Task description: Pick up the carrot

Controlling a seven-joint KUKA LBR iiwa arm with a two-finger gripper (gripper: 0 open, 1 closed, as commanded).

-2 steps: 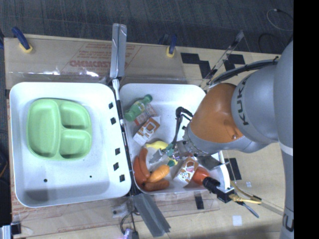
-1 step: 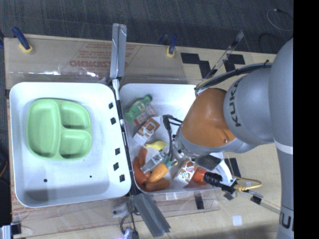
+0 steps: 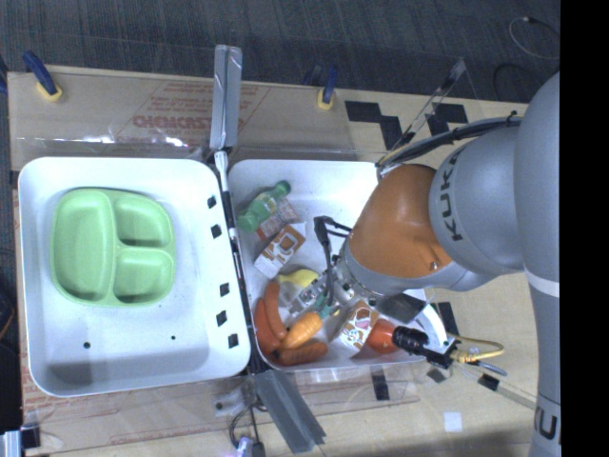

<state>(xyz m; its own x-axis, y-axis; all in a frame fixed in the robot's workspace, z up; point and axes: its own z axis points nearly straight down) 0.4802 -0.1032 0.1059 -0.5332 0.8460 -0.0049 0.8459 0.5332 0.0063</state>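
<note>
Your carrot (image 3: 304, 329) lies at the right bin's (image 3: 285, 171) near edge, wedged between sausages (image 3: 271, 317). The gripper (image 3: 328, 298) hangs just above it, poised to descend; its opening you can't tell.

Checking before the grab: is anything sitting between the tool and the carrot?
Nothing visible lies between them. The tool sits right above the carrot in the right bin. But the carrot is crowded: sausages touch its left and lower sides, and a small carton lies just right of it.
</note>
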